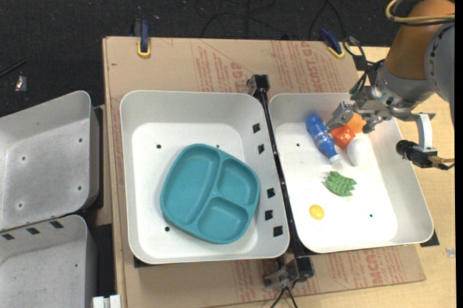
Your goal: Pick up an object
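Observation:
In the right bin (405, 227) lie a blue bottle-shaped object (320, 134), an orange object (345, 135), a white object (358, 152), a green leafy piece (340, 184) and a small yellow piece (316, 212). My gripper (357, 120) hangs over the bin's back part, just above the orange and white objects. Its fingers are spread, open, with nothing gripped between them. The orange object is partly covered by the gripper.
A teal divided plate (210, 192) lies in the left bin (145, 126). A black divider (271, 155) runs between the two bins. The arm comes in over the right bin's back right corner. White panels (43, 155) stand left of the bench.

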Controlling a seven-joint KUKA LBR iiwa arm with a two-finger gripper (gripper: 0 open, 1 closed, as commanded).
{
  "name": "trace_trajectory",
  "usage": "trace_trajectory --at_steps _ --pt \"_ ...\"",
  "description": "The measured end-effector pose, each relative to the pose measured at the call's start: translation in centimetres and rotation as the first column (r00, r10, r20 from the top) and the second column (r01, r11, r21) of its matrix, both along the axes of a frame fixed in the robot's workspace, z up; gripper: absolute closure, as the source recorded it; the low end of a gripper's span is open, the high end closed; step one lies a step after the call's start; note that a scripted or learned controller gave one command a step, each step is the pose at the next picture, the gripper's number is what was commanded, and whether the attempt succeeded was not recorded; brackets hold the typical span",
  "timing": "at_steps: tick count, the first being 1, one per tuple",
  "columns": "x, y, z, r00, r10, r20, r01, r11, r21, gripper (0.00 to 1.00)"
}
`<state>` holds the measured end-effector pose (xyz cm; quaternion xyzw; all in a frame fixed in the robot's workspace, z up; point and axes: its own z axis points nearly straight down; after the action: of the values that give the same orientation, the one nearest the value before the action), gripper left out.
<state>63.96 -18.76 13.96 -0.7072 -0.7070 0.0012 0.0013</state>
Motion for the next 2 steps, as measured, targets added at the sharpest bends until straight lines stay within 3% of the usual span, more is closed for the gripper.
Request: trace_trajectory --at_steps 1,2 --pt "0.4 0.0 -2.5 1.0 -0.001 0.01 0.001 1.0 0.002 0.0" --pt "0.7 -0.1 -1.4 1.0 0.001 0.027 -0.001 1.0 -0.006 1.0"
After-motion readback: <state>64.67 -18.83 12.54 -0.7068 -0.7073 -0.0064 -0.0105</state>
